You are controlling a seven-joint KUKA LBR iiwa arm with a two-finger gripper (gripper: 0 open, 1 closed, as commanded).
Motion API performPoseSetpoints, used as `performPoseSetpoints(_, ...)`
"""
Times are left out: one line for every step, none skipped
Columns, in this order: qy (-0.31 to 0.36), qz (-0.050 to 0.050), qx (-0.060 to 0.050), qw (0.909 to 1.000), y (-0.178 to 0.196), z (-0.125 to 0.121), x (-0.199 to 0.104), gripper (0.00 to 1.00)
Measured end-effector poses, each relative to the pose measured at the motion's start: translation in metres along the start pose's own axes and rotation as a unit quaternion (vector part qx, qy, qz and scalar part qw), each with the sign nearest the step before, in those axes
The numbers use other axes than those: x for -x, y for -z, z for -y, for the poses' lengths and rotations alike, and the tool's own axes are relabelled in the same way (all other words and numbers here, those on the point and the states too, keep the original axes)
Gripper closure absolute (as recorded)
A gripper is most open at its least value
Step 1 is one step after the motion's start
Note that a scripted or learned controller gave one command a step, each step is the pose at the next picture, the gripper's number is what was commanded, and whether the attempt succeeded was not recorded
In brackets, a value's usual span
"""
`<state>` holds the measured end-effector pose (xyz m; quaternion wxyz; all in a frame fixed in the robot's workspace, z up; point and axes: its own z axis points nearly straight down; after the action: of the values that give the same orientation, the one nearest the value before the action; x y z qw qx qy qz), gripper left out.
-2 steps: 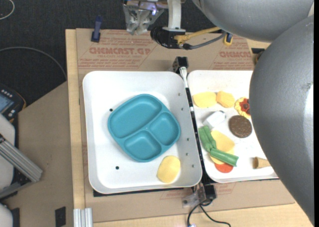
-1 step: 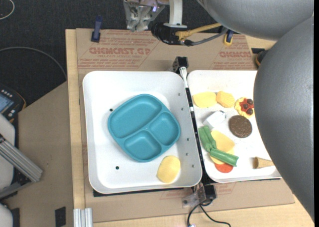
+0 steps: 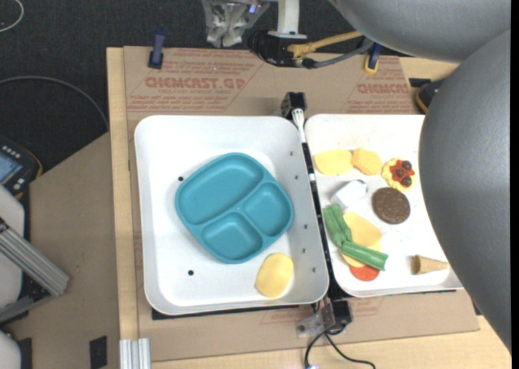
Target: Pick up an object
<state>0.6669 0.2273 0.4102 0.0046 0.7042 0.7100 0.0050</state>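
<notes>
The gripper [image 3: 225, 25] hangs beyond the far edge of the bench, above the dark floor; whether its jaws are open or closed cannot be told. In the left bin [image 3: 154, 197] lie a blue divided plate [image 3: 233, 207] and, nearer, a yellow toy food piece [image 3: 275, 275]. The right bin [image 3: 340, 128] holds mixed toy foods, among them a brown cookie [image 3: 392, 205] and green beans [image 3: 347, 238].

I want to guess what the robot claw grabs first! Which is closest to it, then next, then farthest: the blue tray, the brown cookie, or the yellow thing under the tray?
From the gripper above the bins:
1. Blue tray, middle of the left bin.
2. Brown cookie, right bin.
3. Yellow thing, left bin's bottom edge.
</notes>
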Motion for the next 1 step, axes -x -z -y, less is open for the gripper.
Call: performPoseSetpoints(0.001,0.000,0.002,1.0000,0.0108,-0.0003,-0.0008,1.00)
